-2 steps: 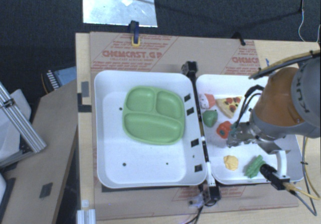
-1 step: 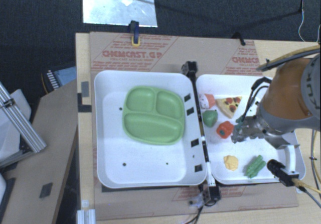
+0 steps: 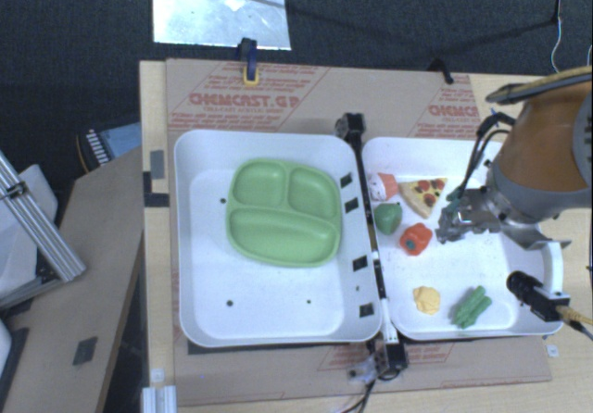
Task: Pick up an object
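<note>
The right bin [image 3: 491, 258] holds several toy foods. A white and red piece [image 3: 379, 185] and a pizza slice [image 3: 425, 195] lie near its far side. A green pepper [image 3: 388, 216] and a red-orange vegetable [image 3: 416, 238] sit by the left wall. Close to the front edge are a yellow piece [image 3: 426, 299] and a green bean bundle [image 3: 471, 306]. My gripper [image 3: 451, 221] hangs over the middle of this bin, just right of the red-orange vegetable and below the pizza slice. I see nothing held in it.
A green divided plate [image 3: 283, 212] lies in the left bin [image 3: 204, 244]. A black-clipped divider [image 3: 364, 217] separates the two bins. The arm [image 3: 547, 161] reaches in over the right bin's right side.
</note>
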Controlling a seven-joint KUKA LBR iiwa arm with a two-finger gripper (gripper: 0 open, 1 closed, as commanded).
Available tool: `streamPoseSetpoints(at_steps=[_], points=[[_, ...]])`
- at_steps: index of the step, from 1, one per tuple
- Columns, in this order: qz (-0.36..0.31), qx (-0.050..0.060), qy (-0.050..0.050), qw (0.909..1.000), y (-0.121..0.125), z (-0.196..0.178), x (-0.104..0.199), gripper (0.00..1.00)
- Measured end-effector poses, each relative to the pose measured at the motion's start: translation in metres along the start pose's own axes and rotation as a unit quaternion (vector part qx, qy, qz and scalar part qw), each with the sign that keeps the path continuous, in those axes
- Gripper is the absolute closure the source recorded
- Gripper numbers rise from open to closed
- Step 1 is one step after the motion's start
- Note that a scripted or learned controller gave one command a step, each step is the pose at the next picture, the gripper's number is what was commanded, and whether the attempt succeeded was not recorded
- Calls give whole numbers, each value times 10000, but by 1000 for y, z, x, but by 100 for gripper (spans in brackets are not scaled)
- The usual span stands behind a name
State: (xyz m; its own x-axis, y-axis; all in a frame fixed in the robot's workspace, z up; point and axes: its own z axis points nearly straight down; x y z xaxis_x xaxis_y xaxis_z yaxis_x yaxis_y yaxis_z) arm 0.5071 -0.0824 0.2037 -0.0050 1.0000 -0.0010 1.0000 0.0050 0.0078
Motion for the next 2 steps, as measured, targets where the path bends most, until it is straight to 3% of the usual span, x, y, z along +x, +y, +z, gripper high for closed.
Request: streamPoseSetpoints(at_steps=[1, 2], points=[[2, 14, 1, 10000, 2, -30, 0, 100], [-24, 20, 10, 10000, 34, -19, 48, 100]])
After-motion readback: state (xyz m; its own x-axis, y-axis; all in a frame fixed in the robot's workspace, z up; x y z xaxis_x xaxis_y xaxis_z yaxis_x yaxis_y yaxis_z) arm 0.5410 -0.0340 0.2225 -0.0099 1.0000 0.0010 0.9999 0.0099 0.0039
